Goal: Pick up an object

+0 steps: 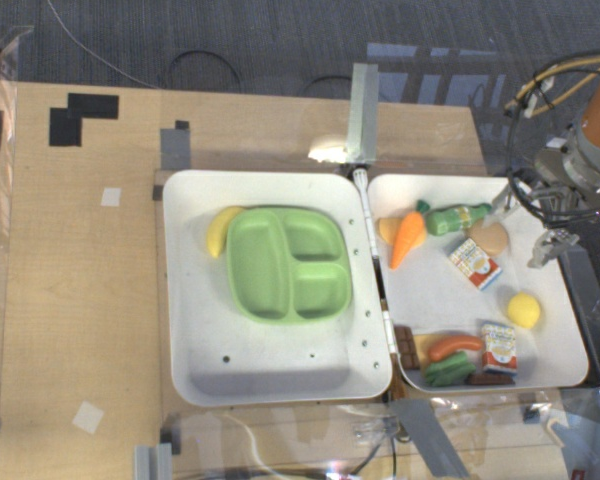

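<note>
Claw (546,230) hovering over right bin (560,368), far-right edge, nr bread roll (489,238) & small carton (474,263). Can't tell if apart or together. Nothing visibly gripped.

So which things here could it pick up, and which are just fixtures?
Could pick: carrot, green bottle, lemon, small carton, sausage, banana, green plate.
Fixtures: left bin, right bin, bench, cable.
</note>
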`<state>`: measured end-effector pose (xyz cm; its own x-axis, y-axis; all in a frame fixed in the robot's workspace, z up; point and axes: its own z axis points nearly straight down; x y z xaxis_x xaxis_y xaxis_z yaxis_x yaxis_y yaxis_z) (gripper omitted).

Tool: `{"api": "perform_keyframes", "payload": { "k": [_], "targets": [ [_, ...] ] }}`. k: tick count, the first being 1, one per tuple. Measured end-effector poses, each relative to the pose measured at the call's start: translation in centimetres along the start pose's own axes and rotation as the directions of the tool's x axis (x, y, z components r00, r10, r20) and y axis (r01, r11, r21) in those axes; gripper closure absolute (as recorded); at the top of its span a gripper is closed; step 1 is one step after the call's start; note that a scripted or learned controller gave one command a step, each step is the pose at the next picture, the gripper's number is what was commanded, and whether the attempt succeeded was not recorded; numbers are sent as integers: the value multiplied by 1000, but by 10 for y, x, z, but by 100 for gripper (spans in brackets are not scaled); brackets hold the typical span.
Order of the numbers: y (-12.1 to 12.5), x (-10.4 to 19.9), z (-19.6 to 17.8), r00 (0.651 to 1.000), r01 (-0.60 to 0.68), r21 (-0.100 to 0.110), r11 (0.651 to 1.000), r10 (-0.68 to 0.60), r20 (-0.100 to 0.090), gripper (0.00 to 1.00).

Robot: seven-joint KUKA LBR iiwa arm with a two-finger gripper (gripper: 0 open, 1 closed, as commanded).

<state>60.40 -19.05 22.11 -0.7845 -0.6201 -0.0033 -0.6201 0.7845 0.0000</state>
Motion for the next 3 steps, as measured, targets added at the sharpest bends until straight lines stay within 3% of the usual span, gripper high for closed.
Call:
{"api": "perform_keyframes", "payload": {
  "k": [1,2,3],
  "targets": [
    [0,25,113,949,-316,8,949,316,10,100],
    [12,22,-37,819,-574,6,819,574,13,100],
    [-36,-32,-91,702,-712,3,702,712,10,100]
  ]
}}
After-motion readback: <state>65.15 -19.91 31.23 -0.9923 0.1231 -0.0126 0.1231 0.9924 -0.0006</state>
